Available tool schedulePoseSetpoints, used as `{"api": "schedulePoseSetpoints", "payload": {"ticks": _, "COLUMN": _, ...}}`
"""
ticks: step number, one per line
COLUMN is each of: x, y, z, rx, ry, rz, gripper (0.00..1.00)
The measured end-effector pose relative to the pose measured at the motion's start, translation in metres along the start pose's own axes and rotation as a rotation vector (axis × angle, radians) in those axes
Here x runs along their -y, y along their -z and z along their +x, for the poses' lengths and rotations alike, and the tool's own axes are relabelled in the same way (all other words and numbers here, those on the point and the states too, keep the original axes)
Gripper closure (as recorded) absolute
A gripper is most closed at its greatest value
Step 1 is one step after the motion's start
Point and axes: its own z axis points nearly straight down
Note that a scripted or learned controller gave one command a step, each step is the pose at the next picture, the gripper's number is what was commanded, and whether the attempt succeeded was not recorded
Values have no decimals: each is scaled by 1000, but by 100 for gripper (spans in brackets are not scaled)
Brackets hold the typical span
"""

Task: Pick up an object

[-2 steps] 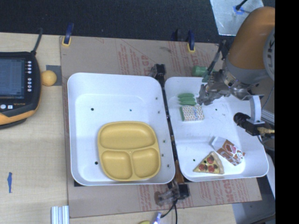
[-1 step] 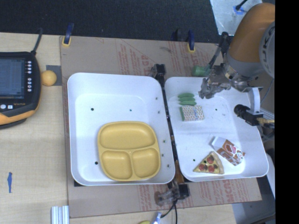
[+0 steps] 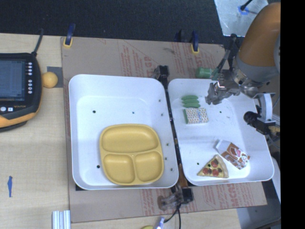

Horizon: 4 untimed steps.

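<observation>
Cardboard (image 3: 119, 56) covers the bench, and on its left side we see a black control pad (image 3: 16, 92) with an orange edge, and just beside it a small yellow ball (image 3: 49, 79). Next we see the left bin (image 3: 86, 92), which holds a yellow tray (image 3: 131, 154) with three compartments, near the front of the bin. The right bin (image 3: 238, 132) touches the left one along its side. In its far left part we see a green object (image 3: 190, 100), and directly in front of it a small packet (image 3: 196, 116) with a green and white pattern. Near the front edge lie a toy pizza slice (image 3: 214, 168) and, just beside it, a small red and white box (image 3: 234, 155). The gripper (image 3: 214, 95) hangs over the far part of the right bin, to the right of the green object. We cannot tell from here how it is set.
</observation>
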Motion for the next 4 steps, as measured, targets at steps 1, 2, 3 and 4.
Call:
{"api": "schedulePoseSetpoints", "payload": {"ticks": 1, "x": 27, "y": -35, "z": -25, "rx": 3, "ry": 2, "rz": 2, "gripper": 100}}
{"api": "schedulePoseSetpoints", "payload": {"ticks": 2, "x": 27, "y": -24, "z": -25, "rx": 3, "ry": 4, "rz": 2, "gripper": 100}}
{"api": "schedulePoseSetpoints", "payload": {"ticks": 3, "x": 13, "y": -3, "z": 3, "rx": 0, "ry": 1, "rz": -1, "gripper": 100}}
{"api": "schedulePoseSetpoints", "payload": {"ticks": 4, "x": -13, "y": -24, "z": -10, "rx": 3, "ry": 1, "rz": -1, "gripper": 100}}
